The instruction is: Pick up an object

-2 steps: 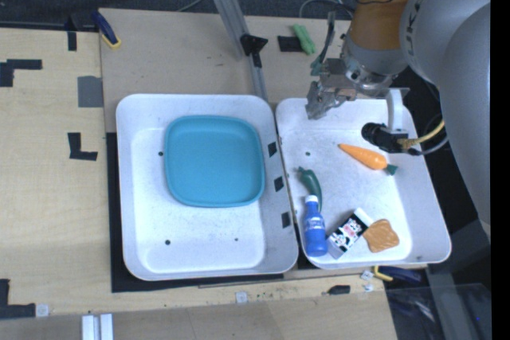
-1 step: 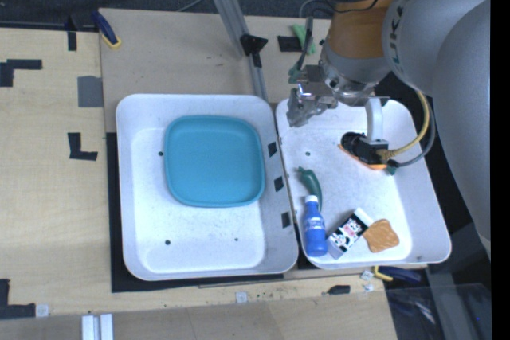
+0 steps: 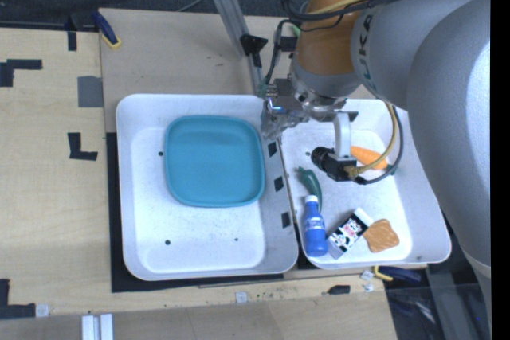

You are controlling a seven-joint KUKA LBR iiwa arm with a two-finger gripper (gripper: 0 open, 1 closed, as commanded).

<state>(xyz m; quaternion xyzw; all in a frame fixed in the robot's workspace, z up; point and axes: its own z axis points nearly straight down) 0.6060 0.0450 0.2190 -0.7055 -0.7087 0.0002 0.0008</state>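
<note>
Grey arm (image 3: pixel 430 91) with orange band (image 3: pixel 339 8) comes in from the right and covers the far right corner of the right bin (image 3: pixel 414 251). Left bin (image 3: pixel 143 251) sits left of the gripper (image 3: pixel 275 117), which hangs over the divider where the two bins meet, near their far end. Can't tell whether the gripper is open or closed, and nothing is visibly held. Blue plate (image 3: pixel 213 162) lies flat in the left bin, just left of and nearer than the gripper. The rest sit in the right bin. Blue bottle (image 3: pixel 313 225) with green top lies nearer than the gripper, close to the divider. Orange carrot-like piece (image 3: pixel 368 157) lies right of the gripper. Black-and-white packet (image 3: pixel 348 233) is just right of the bottle, with a tan lump (image 3: pixel 382 236) beside the packet.
</note>
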